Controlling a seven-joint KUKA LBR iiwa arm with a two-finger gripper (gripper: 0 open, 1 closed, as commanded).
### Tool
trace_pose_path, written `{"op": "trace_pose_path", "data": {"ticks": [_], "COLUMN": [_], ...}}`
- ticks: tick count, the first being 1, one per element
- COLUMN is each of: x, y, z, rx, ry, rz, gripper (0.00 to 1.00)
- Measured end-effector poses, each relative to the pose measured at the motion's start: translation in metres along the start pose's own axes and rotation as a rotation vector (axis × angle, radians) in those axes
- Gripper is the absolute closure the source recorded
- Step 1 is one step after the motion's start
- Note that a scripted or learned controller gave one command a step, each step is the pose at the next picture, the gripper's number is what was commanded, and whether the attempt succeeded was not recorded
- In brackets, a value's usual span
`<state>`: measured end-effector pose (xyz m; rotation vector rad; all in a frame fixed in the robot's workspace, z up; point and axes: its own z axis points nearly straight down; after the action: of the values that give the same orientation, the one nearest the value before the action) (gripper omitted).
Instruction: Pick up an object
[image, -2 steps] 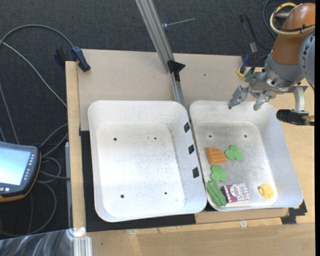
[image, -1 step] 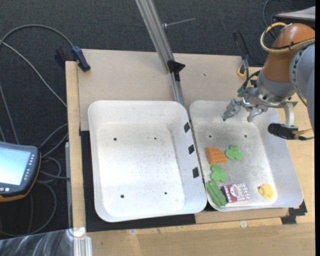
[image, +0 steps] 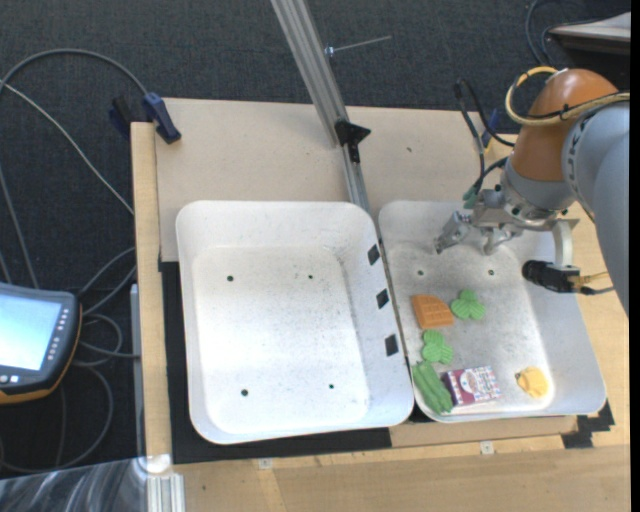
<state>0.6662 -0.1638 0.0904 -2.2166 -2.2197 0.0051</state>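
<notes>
Speckled white plastic right bin (image: 560, 330) holds a ridged orange wedge (image: 433, 311); fingers' (image: 452, 238) state I cannot tell.

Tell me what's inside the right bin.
The right bin holds an orange block, three green pieces, a pink packet and a yellow piece. The packet hides whatever lies beneath it.

I see 2 white speckled bins (image: 270, 300), an orange block (image: 433, 312), green pieces (image: 467, 306), a yellow piece (image: 533, 381), and a pink-and-white patterned packet (image: 472, 386).
</notes>
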Motion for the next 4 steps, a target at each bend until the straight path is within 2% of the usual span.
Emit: {"op": "trace_pose_path", "data": {"ticks": [1,3,4], "x": [0.0,-0.004,-0.004], "y": [0.002,0.007,0.008], "z": [-0.015,-0.146,-0.181], "rx": [-0.007,-0.015,-0.012], "ry": [-0.001,-0.003,-0.002], "rz": [-0.001,0.0,0.0], "gripper": [1.0,1.0,1.0]}}
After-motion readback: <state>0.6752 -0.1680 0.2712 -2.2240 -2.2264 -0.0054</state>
